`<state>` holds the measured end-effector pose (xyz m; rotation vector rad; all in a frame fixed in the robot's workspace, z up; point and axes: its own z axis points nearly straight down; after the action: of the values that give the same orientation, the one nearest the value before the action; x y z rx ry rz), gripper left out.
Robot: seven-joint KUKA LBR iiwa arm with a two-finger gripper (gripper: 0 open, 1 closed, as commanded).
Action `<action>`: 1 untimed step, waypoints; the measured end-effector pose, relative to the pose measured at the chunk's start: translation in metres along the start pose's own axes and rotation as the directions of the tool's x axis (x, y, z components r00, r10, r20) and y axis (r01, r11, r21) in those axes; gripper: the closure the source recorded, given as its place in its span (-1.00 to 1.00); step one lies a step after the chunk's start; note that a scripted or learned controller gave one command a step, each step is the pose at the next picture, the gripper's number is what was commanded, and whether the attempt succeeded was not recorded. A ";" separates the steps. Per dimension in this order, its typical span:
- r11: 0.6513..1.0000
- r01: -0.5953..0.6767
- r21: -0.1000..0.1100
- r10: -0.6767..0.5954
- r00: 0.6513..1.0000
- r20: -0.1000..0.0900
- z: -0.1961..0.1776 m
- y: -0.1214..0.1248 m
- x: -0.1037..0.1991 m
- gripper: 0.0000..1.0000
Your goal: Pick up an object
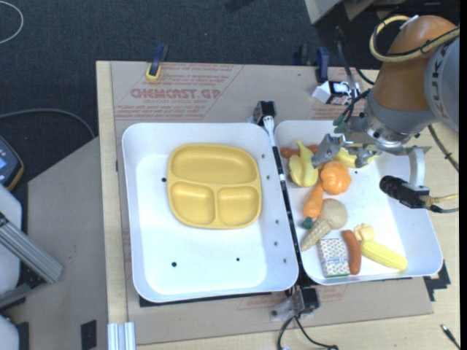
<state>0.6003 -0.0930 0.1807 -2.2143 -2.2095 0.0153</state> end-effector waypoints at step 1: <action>1.000 0.002 -0.015 -0.002 1.000 0.002 -0.008 0.003 0.000 -1.00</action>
<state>0.6036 -0.0929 0.1889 -2.2198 -2.2204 0.0005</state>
